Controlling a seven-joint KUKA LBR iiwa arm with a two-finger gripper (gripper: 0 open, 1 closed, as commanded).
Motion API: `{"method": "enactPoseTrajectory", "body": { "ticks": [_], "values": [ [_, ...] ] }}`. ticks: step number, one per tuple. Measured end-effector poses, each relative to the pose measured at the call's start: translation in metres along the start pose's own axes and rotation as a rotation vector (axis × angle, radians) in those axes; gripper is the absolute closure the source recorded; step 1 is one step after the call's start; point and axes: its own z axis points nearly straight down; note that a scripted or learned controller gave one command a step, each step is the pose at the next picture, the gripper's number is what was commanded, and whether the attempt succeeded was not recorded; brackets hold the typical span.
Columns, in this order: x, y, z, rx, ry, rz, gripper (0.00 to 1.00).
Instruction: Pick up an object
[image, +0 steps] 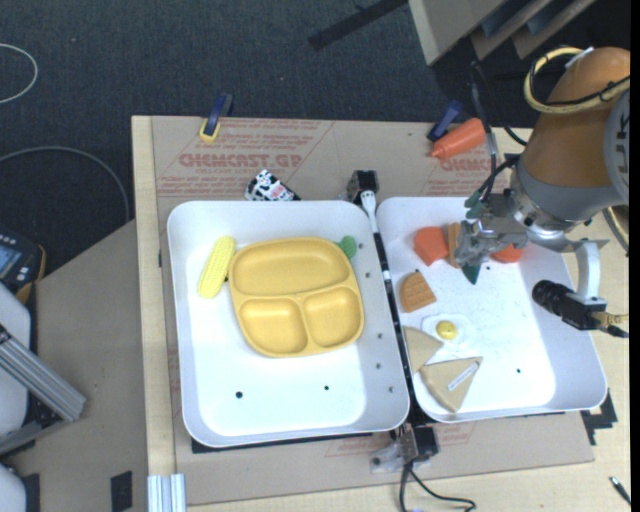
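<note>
Arm low over the right bin's far corner, reaching for toy food.

In the left bin (190, 330) a yellow corn cob (215, 266) lies just beside a yellow divided plate (297, 297), with something green (347, 245) at the plate's far corner; none of it is near the arm. In the right bin (540, 390) lie a brown piece (417, 292), a fried egg (444, 328) and a tan wedge (450, 380), spread apart so each can be reached alone. Farther back, an orange block (431, 244) lies just left of the gripper (472, 250), which hangs low there, probably lining up on it. Whether the fingers are open, closed or gripping, I cannot tell. Nothing looks lifted yet.
</note>
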Motion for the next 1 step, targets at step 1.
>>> {"method": "enactPoseTrajectory", "body": {
  "ticks": [1],
  "values": [
    [0.0084,0.0042,0.0089,0.005,-0.001,0.006,1.00]
  ]
}}
